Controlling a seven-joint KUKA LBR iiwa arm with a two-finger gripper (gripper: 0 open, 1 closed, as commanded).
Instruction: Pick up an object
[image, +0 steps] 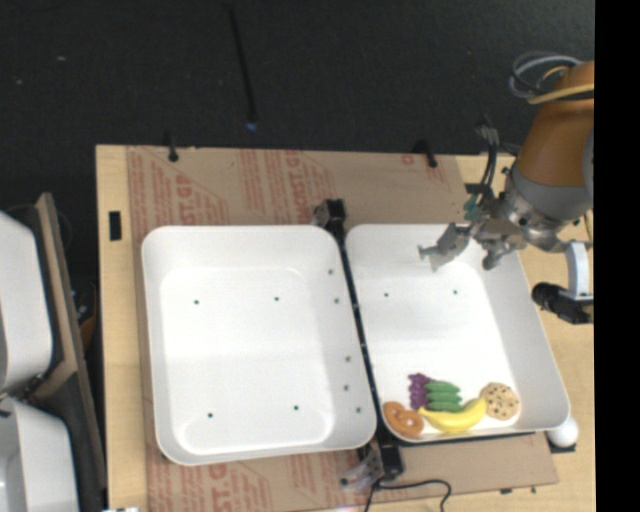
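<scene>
Well, step: the arm had not grabbed anything yet, and it looked like the very start of the pick.

Gripper: the gripper (463, 252) hung over the far end of the right bin (520, 330), near the top rim.

Fingers: the two fingers (437, 251) were spread apart, and nothing was between them.

Toys: four small toy foods lay in a bunch at the near end of the right bin (all touching or almost touching).

Banana: the yellow banana (452, 419) lay in the middle of the bunch.

Grapes: the purple grapes (420, 384) with the green leaf (443, 394) sat just behind the banana.

Cookie: the cookie (500, 401) sat to the right of the banana.

Donut: the orange donut (402, 420) sat to the left, close to the bin wall.

Left bin: the left bin (160, 330) had white walls and a few dark dots on its floor.

Gap: the gripper was well apart from the toys.

Next move: the arm would likely need to travel to the near end, stop above one toy, and go down with its fingers open around it.

Tricky part: the toys were packed close, so the fingers might bump a neighbour.
</scene>
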